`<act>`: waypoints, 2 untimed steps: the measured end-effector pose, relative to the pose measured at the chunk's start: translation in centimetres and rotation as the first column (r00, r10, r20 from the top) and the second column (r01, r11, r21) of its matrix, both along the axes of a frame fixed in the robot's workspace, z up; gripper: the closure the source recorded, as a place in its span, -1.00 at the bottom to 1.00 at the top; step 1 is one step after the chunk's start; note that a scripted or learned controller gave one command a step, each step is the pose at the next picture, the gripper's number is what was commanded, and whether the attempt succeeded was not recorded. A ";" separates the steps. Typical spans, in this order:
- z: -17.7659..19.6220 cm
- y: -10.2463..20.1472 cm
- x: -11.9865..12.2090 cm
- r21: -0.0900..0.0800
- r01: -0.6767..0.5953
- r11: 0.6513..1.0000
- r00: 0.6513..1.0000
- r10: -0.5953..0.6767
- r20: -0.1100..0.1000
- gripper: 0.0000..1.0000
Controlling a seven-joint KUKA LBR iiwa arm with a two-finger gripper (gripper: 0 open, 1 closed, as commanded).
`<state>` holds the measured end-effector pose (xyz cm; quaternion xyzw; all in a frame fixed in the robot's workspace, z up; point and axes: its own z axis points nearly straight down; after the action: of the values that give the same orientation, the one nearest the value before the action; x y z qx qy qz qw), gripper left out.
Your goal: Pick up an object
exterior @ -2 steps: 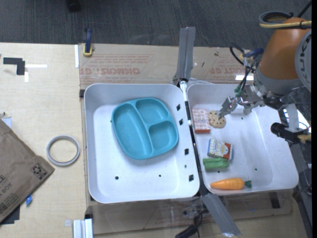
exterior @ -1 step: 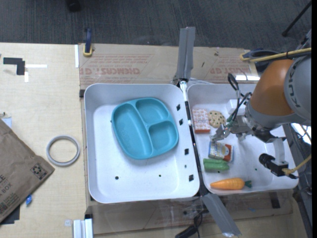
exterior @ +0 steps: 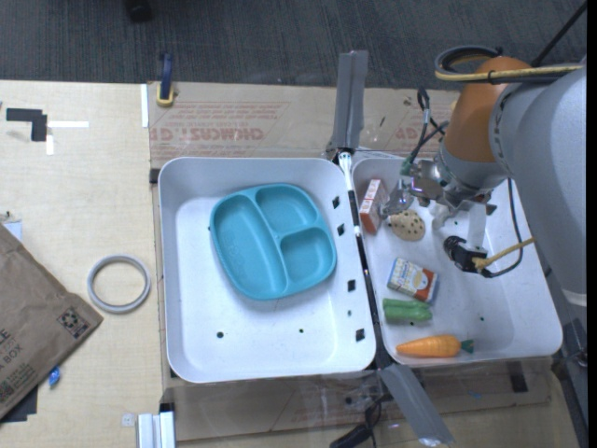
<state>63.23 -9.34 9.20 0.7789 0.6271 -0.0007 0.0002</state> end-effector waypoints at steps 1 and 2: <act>1.0 -0.1 0.0 -0.003 -0.002 1.000 1.000 0.002 0.000 1.00; 10.0 6.1 2.7 -0.001 -0.018 1.000 1.000 0.018 0.000 1.00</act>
<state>65.90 -3.25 19.18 0.7731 0.6342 -0.0008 0.0005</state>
